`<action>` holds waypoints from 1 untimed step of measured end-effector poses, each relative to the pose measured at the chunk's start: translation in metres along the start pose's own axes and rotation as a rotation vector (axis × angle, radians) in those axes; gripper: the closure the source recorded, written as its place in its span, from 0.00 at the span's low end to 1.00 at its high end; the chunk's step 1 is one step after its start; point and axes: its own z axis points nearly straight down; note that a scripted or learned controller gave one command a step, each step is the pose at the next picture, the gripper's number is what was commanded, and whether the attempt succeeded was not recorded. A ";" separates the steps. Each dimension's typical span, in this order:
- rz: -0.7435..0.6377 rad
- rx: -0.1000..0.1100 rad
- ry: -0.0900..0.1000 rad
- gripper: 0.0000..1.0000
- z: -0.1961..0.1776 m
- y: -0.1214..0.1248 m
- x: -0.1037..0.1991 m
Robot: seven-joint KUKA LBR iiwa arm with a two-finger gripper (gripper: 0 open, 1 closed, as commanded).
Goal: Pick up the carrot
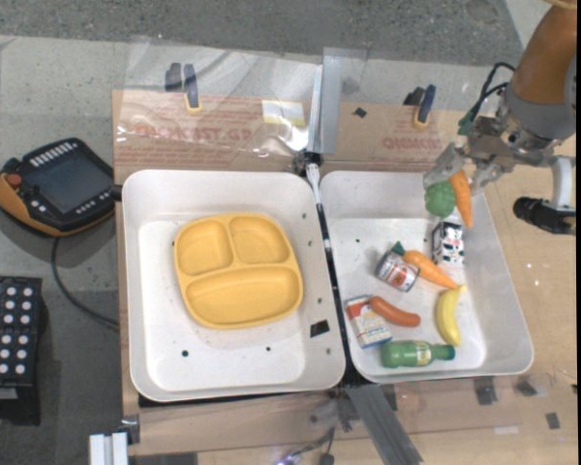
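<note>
My gripper (466,170) hangs over the far right corner of the right bin (504,289). It is shut on a carrot (462,199), an orange toy with a green leafy top (441,200). The carrot dangles from between the fingers, lifted above the bin floor, with its orange tip pointing down toward a small white carton (450,243). The grey arm with its orange band (547,46) comes in from the upper right.
On the right bin's floor lie a second orange carrot-like piece (432,268), a can (397,272), a red sausage (395,310), a banana (448,316), a green bottle (416,354) and a small box (368,324). The left bin (155,356) holds a yellow divided plate (239,269).
</note>
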 end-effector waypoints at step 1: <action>-0.473 -0.001 0.005 1.00 0.057 -0.001 0.039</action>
